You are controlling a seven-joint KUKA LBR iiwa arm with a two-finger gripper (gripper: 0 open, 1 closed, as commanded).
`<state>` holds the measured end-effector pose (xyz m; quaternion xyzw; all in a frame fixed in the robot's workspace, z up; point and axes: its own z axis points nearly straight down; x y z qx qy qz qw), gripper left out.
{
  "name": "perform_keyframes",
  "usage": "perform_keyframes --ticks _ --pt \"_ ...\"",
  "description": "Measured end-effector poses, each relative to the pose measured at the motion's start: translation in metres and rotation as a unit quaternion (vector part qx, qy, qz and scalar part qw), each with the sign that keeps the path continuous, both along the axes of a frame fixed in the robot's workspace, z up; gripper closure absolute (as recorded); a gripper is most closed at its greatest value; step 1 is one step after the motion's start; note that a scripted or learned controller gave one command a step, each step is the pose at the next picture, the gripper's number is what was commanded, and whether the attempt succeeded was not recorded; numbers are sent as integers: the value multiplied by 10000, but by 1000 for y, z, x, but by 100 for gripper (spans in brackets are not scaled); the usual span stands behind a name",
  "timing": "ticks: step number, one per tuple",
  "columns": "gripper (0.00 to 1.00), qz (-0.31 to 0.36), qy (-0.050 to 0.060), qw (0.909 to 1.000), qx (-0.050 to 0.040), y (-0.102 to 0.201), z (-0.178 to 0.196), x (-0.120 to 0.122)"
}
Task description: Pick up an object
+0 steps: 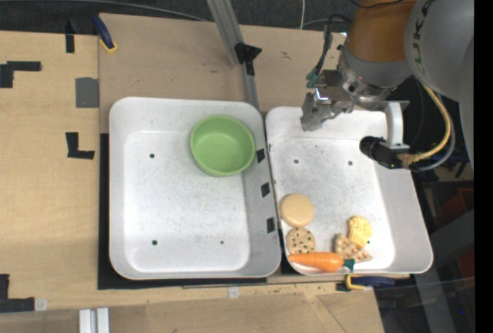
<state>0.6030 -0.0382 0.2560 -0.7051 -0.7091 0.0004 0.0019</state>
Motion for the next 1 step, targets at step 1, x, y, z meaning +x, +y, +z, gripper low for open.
perform_keyframes --ticks 1 --pt "100 7 1 10000 -1 52 0 -20"
